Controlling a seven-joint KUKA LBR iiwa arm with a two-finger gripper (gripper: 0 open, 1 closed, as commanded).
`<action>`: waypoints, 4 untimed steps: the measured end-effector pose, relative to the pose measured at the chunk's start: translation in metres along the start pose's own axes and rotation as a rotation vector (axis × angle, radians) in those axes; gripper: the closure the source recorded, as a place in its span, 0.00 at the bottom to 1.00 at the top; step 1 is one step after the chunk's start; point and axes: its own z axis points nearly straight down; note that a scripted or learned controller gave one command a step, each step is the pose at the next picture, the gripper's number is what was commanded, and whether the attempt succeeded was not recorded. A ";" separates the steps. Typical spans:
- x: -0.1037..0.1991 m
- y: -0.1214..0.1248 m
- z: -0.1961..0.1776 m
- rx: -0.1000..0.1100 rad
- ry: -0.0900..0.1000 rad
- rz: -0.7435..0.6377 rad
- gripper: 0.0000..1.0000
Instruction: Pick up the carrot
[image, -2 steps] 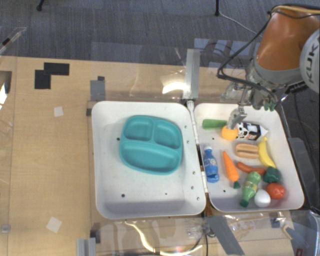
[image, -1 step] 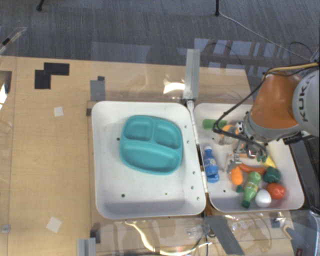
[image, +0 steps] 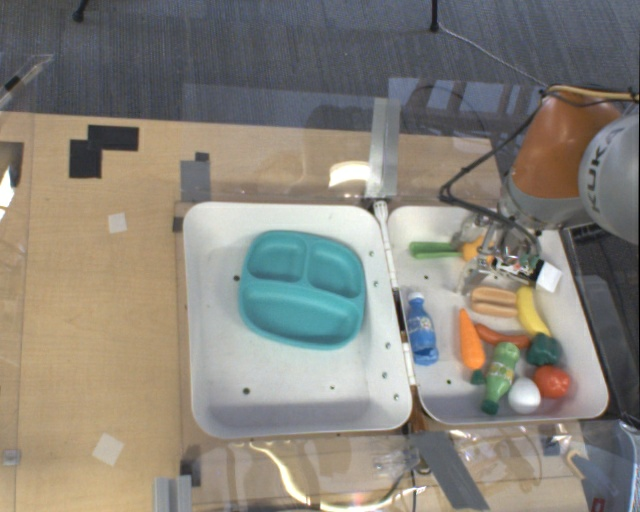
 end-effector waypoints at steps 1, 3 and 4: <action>0.065 0.045 0.001 0.001 -0.025 0.043 0.00; 0.154 0.019 0.001 0.005 -0.030 -0.311 0.00; 0.150 0.020 -0.012 0.006 -0.038 -0.315 1.00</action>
